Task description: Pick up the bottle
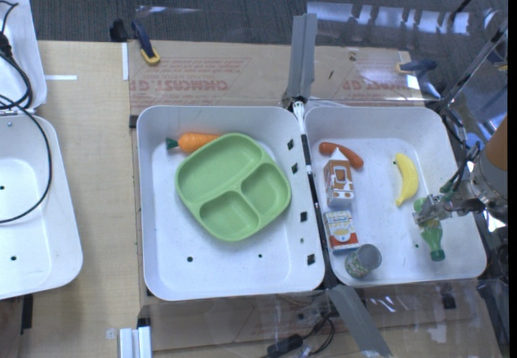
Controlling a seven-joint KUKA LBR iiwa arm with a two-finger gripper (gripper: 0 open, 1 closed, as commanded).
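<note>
While my gripper (430, 213) hung over the right bin's (452, 138) right side, closed around the green bottle (434, 240), that bottle stood just below the banana (406, 179).

Overhead slanted cam, prob. mid-range

Bright, even overhead light; glare on clear panels (388, 21); slightly soft.

One plate (233, 184), carrot (195, 141), sausage (341, 153), banana (406, 179), bottle (433, 237), can (363, 260); two cartons (339, 183).
</note>
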